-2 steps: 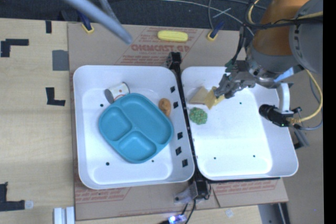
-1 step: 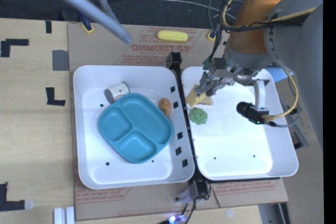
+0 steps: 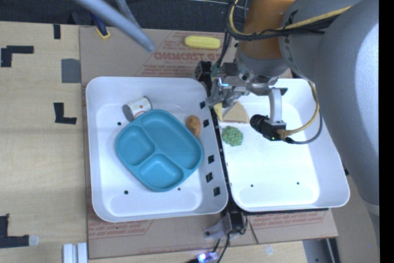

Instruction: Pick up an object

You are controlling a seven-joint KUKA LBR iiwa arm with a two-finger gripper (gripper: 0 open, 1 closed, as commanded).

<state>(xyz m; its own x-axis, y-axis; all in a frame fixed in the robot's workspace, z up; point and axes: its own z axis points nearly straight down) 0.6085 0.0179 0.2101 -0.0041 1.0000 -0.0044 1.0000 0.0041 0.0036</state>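
The two-finger gripper (image 3: 217, 97) is seen low over the far left corner of the right shallow white bin (image 3: 289, 191), beside the wall shared by the bins; its state cannot be told. A pale wedge-shaped block (image 3: 236, 113) lies just beside it, with a green knobbly ball (image 3: 233, 135) nearer. In the left shallow white bin (image 3: 104, 194), a small orange-brown lump (image 3: 193, 124) sits by the right wall, touching a blue three-compartment plastic tray (image 3: 159, 149); a small tipped cup (image 3: 136, 108) lies beyond. A yellow banana-like piece (image 3: 202, 42) rests on cardboard behind.
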